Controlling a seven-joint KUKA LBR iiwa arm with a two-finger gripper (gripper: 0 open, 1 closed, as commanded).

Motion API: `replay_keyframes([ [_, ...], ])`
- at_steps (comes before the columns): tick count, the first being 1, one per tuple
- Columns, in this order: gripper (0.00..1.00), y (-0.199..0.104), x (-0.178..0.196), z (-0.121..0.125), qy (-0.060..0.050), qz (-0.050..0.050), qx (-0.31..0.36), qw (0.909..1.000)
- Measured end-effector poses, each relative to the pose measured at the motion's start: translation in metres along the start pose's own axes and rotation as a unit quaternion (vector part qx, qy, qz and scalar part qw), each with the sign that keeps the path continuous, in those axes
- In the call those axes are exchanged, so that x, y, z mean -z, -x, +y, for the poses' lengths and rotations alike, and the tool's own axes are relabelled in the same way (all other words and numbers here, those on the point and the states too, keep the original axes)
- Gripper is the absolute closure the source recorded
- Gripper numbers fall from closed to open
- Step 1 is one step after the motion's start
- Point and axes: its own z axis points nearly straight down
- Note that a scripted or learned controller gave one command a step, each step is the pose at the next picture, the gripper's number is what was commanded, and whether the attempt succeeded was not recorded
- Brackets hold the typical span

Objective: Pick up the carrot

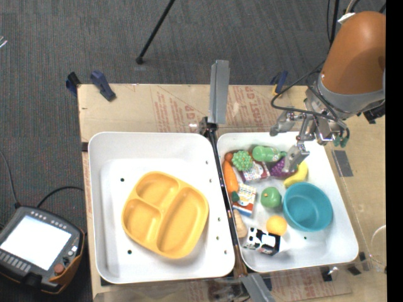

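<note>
Glossy yellow plastic divided tray point(165, 214) in a smooth white plastic bin point(101, 168). Shiny teal plastic bowl point(308, 207), smooth orange carrot point(230, 177). Counter point(157, 109) of matt brown cardboard-like board. Arm's orange band point(354, 49) is glossy.

A cardboard-topped bench point(157, 109) carries two white bins point(104, 168) side by side.

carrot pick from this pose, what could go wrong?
1. The carrot lies tight against the left wall of the right bin, so one side of the gripper may strike that wall.
2. The broccoli and a small printed box crowd the carrot; a grasp could catch one of them instead.
3. The gripper hangs near the purple grapes and banana, well right of the carrot, so crossing low may knock the green pepper.
</note>
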Motion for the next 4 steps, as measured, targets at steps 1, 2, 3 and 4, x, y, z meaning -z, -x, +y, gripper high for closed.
replay_keyframes([
  [1, 0.00, -0.090, -0.070, 0.008, 0.001, 0.005, -0.003, 1.0000],
  [2, 0.00, -0.117, -0.150, 0.018, -0.002, -0.008, 0.021, 0.9997],
  [3, 1.00, -0.116, -0.138, 0.020, -0.002, -0.009, 0.024, 0.9997],
  [4, 1.00, -0.092, -0.007, -0.039, -0.003, -0.005, 0.092, 0.9958],
])
